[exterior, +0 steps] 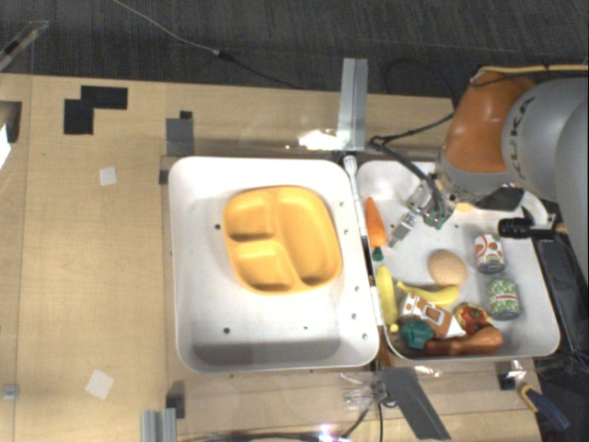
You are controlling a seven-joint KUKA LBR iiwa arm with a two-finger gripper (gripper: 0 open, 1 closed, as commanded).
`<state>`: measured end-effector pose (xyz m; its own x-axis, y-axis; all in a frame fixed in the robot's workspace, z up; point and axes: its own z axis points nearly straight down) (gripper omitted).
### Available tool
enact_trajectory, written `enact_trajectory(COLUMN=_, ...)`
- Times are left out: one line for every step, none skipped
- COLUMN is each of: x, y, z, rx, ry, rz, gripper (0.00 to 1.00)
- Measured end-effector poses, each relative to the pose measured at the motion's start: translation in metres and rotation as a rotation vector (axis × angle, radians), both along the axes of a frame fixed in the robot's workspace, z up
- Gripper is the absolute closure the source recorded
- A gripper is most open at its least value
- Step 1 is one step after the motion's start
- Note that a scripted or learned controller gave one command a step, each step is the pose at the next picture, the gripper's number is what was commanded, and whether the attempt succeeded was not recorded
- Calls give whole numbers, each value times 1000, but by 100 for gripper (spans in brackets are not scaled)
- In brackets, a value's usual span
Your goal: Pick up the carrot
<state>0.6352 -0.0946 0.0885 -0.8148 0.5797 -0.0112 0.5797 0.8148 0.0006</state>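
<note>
The carrot [374, 220] is orange with a green stub at its near end. It lies lengthwise along the left wall of the right bin [543, 339]. My gripper [408, 222] hangs just to the carrot's right, a short way from it, low over the bin floor. It points down and to the left from the orange-banded wrist [479, 141]. I see nothing held in it.
Near the front of the right bin lie a beige bun [447, 266], two small cans [490, 252] [503, 297], a banana [434, 293], a yellow piece [385, 295], a small box [429, 314] and a sausage [467, 342]. The left bin [198, 339] holds a yellow divided plate [279, 238].
</note>
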Motion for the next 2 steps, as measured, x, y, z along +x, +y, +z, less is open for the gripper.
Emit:
enact_trajectory(x=-17, y=5, z=1, rx=1, ry=-3, rz=-179, gripper=0)
enact_trajectory(x=-14, y=9, z=14, rx=4, ry=-11, rz=-172, gripper=100)
